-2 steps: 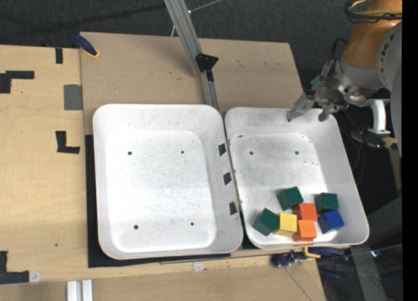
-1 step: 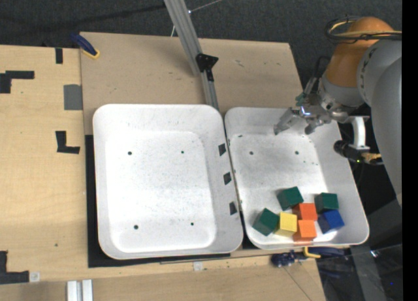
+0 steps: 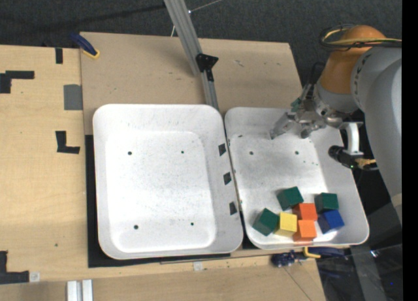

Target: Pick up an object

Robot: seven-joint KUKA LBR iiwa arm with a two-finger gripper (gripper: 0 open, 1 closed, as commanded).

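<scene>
Hovering over the far end of the right bin [image 3: 261, 130], the claw [image 3: 295, 123] is not carrying anything that I can see; whether it is wide or narrow I cannot tell, because this part is small and grey against the white bin. In my judgement the task is only at its beginning: no object is being lifted, and the reaching down and the grasping are both waiting to be done. All the possible objects are lying well apart from the claw, at the near end of this same bin: two green blocks [image 3: 289, 197], a third green one [image 3: 326, 201], a yellow block [image 3: 288, 222], two orange blocks [image 3: 307, 229] and a blue block [image 3: 332, 220], crowded together and mostly touching. The left bin [image 3: 157, 182], further from the claw, is holding no blocks.
</scene>
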